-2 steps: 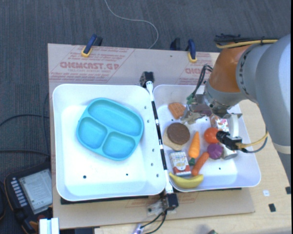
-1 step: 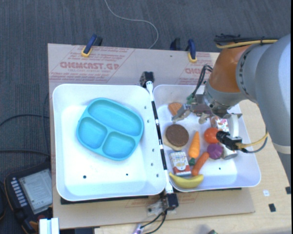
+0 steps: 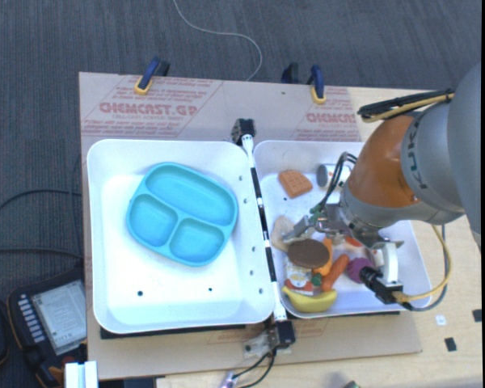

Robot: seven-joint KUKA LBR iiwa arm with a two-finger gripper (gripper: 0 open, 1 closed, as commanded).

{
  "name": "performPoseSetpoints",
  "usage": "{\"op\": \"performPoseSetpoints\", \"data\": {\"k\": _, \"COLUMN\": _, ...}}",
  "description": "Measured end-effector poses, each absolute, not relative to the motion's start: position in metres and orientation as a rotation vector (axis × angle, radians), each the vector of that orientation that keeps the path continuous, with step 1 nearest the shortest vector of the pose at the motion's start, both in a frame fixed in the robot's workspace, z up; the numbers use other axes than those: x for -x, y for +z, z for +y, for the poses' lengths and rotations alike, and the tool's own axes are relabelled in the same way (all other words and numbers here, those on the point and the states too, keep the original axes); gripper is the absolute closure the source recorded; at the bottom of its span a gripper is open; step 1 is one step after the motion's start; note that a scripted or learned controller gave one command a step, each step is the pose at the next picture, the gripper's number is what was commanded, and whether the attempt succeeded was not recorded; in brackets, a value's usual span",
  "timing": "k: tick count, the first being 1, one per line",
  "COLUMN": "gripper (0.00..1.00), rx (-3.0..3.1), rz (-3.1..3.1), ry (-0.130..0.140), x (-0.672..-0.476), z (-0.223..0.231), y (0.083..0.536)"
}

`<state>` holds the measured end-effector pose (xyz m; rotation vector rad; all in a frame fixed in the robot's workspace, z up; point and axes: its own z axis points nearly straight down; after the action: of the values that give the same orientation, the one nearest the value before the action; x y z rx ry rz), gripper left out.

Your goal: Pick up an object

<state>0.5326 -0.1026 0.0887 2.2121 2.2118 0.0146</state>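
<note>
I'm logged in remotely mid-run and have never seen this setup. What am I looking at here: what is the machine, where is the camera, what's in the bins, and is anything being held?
You have one camera, fixed above a bench, looking down at a slant. The grey machine with the orange band entering from the right is a robot arm. Its gripper is down in the right bin, among a pile of small toy foods: a brown round piece, a banana, a carrot, a purple piece and an orange cracker lying apart at the back. The left bin holds a blue divided plate. I can't tell whether anything is being held; the wrist blocks that.
</note>
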Motion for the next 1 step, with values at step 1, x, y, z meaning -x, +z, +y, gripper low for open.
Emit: {"op": "performPoseSetpoints", "data": {"k": 1, "gripper": 1.00, "rx": -2.211, "rz": 2.208, "ry": 0.012, "x": -0.5343, "z": -0.1050, "y": 0.0982}}
